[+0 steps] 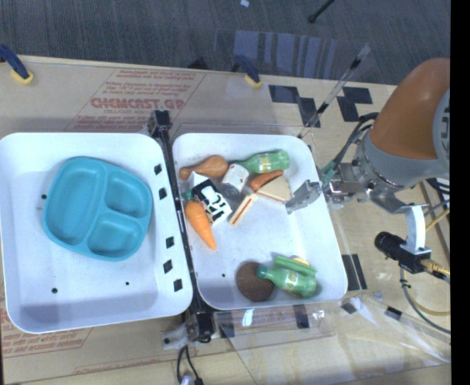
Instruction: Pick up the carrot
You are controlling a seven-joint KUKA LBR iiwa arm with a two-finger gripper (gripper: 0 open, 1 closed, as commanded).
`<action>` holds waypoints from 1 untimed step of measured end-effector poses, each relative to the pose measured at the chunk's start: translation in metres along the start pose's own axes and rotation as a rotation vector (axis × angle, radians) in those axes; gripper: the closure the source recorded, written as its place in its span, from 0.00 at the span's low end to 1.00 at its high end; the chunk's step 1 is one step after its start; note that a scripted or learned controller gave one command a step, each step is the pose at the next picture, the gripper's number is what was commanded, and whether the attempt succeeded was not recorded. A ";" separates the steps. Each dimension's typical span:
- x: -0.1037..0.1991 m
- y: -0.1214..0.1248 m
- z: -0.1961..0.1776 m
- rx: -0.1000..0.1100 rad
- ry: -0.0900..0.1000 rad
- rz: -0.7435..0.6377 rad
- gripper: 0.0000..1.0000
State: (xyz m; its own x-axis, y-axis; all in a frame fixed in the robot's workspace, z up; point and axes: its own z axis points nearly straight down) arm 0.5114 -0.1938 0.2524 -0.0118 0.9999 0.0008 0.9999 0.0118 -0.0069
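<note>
The carrot is orange and tapered. It lies in the right bin close to that bin's left wall, with its tip pointing toward the front. My gripper hangs over the right side of the same bin, well to the right of the carrot and apart from it. Nothing shows in its grasp. The grey arm with its orange band comes in from the right.
Behind the carrot lie a black-and-white box, a brown drumstick-shaped item, a sandwich wedge and a green bottle. A second green bottle and a brown round item sit at the front. The left bin holds a blue divided plate.
</note>
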 end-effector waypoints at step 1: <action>0.063 0.022 0.161 0.000 0.001 -0.010 0.00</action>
State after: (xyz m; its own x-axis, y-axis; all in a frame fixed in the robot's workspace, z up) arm 0.5319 -0.1308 0.0908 -0.0216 0.9998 0.0019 0.9997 0.0217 -0.0073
